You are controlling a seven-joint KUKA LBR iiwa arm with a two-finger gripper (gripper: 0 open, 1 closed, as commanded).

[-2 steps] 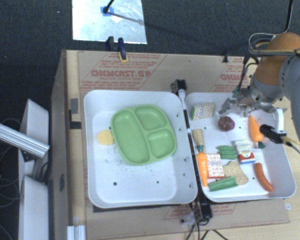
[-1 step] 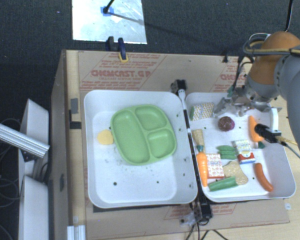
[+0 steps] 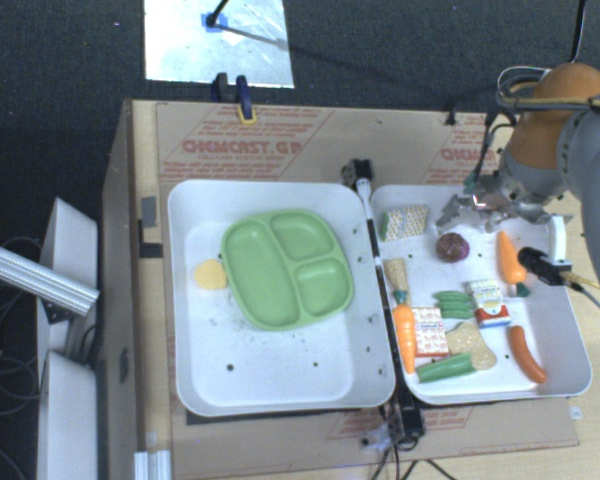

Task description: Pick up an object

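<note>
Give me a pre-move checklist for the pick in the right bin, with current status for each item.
1. End effector over the right bin: ok.
2. Candidate close by: dark red round item just below it: ok.
3. Item between its fingers: cannot tell.
4. Room around that item: ok, the orange carrot and patterned packet lie apart from it.
5. Green divided plate in the left bin, away from the arm: ok.

- The left bin lies touching the right bin, on its left.
- The divided plate lies in the left bin; a small round piece lies just left of the plate.
- The right bin holds scattered food items, among them a round one toward its back.
</note>
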